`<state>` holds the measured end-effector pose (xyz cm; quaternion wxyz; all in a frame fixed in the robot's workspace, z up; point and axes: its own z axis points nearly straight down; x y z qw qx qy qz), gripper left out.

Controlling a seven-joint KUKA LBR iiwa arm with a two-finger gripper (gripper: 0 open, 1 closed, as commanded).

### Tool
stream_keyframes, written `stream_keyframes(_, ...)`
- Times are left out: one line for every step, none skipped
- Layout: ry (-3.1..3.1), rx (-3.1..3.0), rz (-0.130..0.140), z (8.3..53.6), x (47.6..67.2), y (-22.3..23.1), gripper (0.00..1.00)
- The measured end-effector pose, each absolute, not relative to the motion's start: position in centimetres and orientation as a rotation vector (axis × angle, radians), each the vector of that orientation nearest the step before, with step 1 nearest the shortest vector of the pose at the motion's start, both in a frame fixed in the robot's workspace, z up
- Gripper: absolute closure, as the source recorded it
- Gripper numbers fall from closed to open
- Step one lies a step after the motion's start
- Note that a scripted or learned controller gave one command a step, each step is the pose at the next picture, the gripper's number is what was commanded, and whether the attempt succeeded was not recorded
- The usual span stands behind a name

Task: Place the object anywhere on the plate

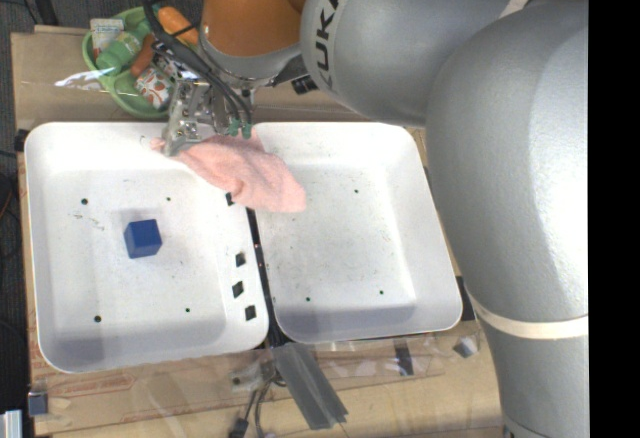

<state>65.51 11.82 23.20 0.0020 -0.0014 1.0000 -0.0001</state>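
Nearest the camera, the front rim of the bench (150, 381), with grey tape strips below the bins. On it, two shallow white bins side by side. Left bin (60, 326): one small blue cube (143, 237), resting flat on the floor, left of centre, well apart from all else. Right bin (400, 311): floor speckled with dark marks. Across the shared edge of the bins, toward the far side, one pink cloth (255, 174), crumpled, draped partly into each bin. At the cloth's far left corner, the gripper (190, 131), pointing down, touching or just over the fabric; whether its fingers are apart or together cannot be told. Beyond the left bin, a green bowl (125, 98) heaped with assorted small items.
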Motion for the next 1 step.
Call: stream_keyframes(3.137,-0.004,0.000,23.23,65.52,11.81,0.00)
